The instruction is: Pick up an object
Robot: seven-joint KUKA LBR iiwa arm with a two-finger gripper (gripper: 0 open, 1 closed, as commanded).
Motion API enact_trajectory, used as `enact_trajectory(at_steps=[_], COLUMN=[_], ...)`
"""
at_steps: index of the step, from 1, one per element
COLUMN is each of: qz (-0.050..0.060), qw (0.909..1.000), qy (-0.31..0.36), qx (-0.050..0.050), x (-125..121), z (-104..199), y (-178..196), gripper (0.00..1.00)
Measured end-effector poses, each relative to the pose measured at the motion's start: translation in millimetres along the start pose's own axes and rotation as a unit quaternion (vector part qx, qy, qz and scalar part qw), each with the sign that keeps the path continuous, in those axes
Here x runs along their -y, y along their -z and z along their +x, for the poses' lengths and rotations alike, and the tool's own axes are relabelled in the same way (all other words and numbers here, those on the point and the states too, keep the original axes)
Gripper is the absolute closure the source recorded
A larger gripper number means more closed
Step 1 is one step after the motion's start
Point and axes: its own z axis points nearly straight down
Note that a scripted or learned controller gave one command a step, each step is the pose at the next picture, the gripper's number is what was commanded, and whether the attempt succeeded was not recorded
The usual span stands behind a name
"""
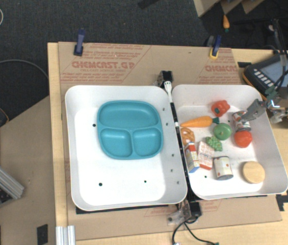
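Dark carpet floor (108, 14) around bench (133, 60)

From my remote station I record these colours. Both bins are plain white: the left bin (82, 137) shows a few small dark dots on its floor, and the right bin (271, 152) matches it. The divided tray (130, 129) is solid turquoise. In the right bin, the carrot (197, 122) is orange with a green tip, the ball (222, 131) green, the tomato (242, 139) red, the pepper (219, 107) red-orange, the round biscuit (254, 172) tan, the can (223, 168) silver-grey. The baseboard (113, 60) is brown with red lettering. The far clamps: blue (79, 42), yellow (215, 47).
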Motion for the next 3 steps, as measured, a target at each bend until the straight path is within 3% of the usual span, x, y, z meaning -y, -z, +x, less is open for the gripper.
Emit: enact_trajectory(at_steps=[1, 2, 3], qz=[0.003, -0.006, 0.002], qw=[1.0, 1.0, 1.0], qy=[-0.002, 0.006, 0.003], qx=[-0.001, -0.001, -0.002], x=[38.9, 25.1, 35.3], z=[-6.4, 91.9, 156.0], y=[-191.0, -78.7, -85.1], gripper=[0.0, 0.0, 0.0])
